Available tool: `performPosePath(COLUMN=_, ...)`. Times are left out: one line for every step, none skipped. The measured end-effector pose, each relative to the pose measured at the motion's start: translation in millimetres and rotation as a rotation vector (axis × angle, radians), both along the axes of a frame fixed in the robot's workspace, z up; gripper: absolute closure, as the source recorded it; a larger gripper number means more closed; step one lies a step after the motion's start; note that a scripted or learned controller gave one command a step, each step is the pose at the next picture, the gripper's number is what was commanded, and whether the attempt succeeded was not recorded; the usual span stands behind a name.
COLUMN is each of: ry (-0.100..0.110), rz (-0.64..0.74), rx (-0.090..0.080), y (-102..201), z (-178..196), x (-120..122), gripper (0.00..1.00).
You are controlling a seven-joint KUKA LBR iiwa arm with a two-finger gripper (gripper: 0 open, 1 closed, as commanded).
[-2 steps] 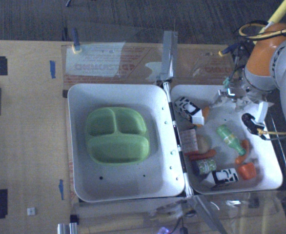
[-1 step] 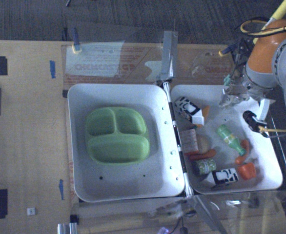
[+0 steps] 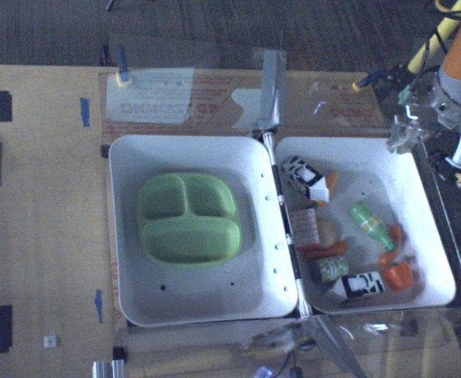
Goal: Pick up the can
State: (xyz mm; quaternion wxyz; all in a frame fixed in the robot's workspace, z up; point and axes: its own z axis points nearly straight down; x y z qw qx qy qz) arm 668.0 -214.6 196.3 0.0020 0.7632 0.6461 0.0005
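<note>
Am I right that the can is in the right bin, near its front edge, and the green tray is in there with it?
Not quite. The can does lie in the right bin near its front edge, but the green tray is in the left bin, alone, upside down by the look of it. The camera view shows this.

Two white bins (image 3: 128, 211) (image 3: 427, 211); one green divided plate (image 3: 189, 219); one can (image 3: 330, 268); one green bottle (image 3: 370, 224); two black-and-white cartons (image 3: 304, 176) (image 3: 362, 285); one gripper (image 3: 403, 138).
</note>
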Motion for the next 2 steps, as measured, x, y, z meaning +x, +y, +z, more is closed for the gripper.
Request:
performPosePath(ry=0.0, rz=-0.06, rx=0.002, y=15.3, z=-109.6, x=-88.0, gripper=1.0)
performPosePath(ry=0.0, rz=-0.09, rx=0.001, y=24.5, z=38.9, x=-87.1, gripper=1.0)
